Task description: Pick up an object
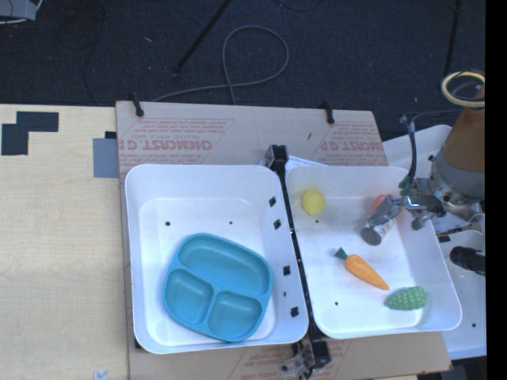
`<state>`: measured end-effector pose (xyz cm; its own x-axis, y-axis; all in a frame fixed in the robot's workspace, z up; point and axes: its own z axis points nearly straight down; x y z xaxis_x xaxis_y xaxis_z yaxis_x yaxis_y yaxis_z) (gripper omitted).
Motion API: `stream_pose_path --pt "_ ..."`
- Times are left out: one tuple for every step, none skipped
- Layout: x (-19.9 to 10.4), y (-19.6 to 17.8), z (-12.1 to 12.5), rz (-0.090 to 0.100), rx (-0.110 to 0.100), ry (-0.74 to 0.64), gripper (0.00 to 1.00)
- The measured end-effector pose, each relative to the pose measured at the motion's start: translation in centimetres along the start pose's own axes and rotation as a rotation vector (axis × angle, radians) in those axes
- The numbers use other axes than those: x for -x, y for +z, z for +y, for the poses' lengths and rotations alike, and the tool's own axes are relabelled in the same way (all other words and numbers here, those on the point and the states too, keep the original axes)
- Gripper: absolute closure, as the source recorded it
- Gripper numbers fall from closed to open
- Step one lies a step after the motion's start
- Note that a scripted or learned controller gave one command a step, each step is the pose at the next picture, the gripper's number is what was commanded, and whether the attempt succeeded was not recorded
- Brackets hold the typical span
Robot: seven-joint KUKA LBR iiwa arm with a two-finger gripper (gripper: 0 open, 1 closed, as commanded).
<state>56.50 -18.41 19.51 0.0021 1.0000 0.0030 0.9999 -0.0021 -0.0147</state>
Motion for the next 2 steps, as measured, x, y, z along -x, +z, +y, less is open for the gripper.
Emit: stream_pose_path --pt "0.0 -0.7 0.3 -0.003 0.014 -0.002 0.00" --pt "0.2 5.6 0.3 -0.001 0.007 -0.002 0.00"
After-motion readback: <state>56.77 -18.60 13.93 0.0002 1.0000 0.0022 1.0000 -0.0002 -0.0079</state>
